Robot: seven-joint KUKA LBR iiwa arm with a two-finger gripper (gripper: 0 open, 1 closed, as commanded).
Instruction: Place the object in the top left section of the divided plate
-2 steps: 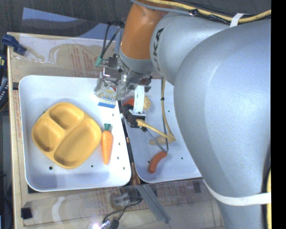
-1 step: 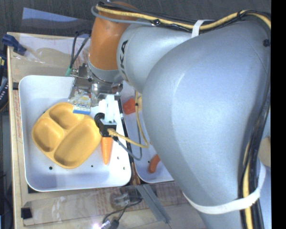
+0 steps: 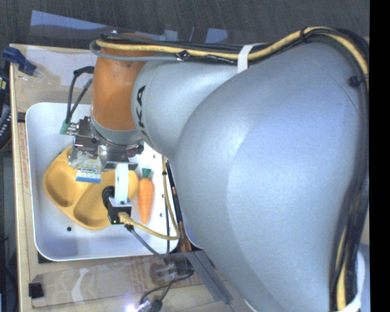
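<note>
Carrot (image 3: 145,198) lies just right of claw (image 3: 94,164), beside divided plate (image 3: 58,181).

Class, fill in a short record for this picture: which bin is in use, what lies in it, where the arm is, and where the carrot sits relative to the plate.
Bin: shallow white bin on the wooden bench.
Plate: yellow divided plastic plate, lying in that bin.
Vegetable: orange toy carrot with green top, beside the plate's right edge, outside its sections.
Arm: grey arm with orange band, over the plate.
Gripper: gripper low above the plate.
</note>
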